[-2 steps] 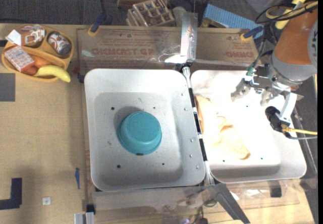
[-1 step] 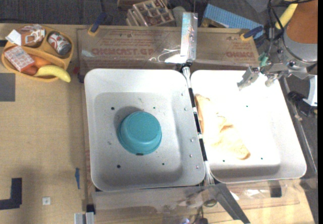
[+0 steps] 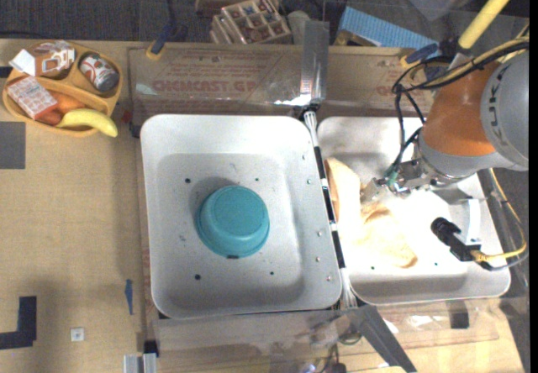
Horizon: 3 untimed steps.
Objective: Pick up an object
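In the left bin (image 3: 168, 153) a teal bowl (image 3: 234, 220) lies upside down near the middle. The right bin (image 3: 370, 134) holds pale tan, bread-like pieces. One (image 3: 340, 185) leans by the left wall, one (image 3: 375, 212) lies near the middle, and one (image 3: 400, 254) is toward the front. My gripper (image 3: 393, 181) reaches down into the right bin from the right, under the orange band (image 3: 458, 115). Its tip is just right of the leaning piece and above the middle one. Whether it touches either piece is unclear.
A yellow tray (image 3: 25, 102) with toy food and a banana (image 3: 89, 121) sits on the bench at the far left. A flat cardboard box (image 3: 227, 81) lies behind the bins. Cables and clutter fill the floor beyond.
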### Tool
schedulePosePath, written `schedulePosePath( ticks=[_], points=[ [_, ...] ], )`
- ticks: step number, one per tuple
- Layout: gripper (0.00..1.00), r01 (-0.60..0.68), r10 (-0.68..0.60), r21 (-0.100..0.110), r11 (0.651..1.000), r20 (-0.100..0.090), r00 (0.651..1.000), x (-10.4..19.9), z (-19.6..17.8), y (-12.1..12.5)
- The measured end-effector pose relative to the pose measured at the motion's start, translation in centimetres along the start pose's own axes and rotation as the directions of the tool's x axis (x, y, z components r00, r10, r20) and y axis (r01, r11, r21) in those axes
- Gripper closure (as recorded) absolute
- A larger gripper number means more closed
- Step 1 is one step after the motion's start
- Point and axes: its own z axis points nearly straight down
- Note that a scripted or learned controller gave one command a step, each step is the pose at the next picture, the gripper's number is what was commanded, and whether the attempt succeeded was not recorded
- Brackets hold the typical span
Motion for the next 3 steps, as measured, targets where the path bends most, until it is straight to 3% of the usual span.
schedulePosePath(
  ticks=[1, 2, 3],
  points=[
    [0.0, 0.197, -0.197, -0.006, 0.98, 0.004, 0.98, 0.7, 0.6, 0.3],
    [0.0, 0.214, -0.213, -0.009, 0.977, 0.006, 0.977, 1.7, 0.6, -2.0],
    [1.0, 0.209, -0.209, -0.013, 0.978, 0.004, 0.978, 1.6, -0.5, -2.0]
  ],
)
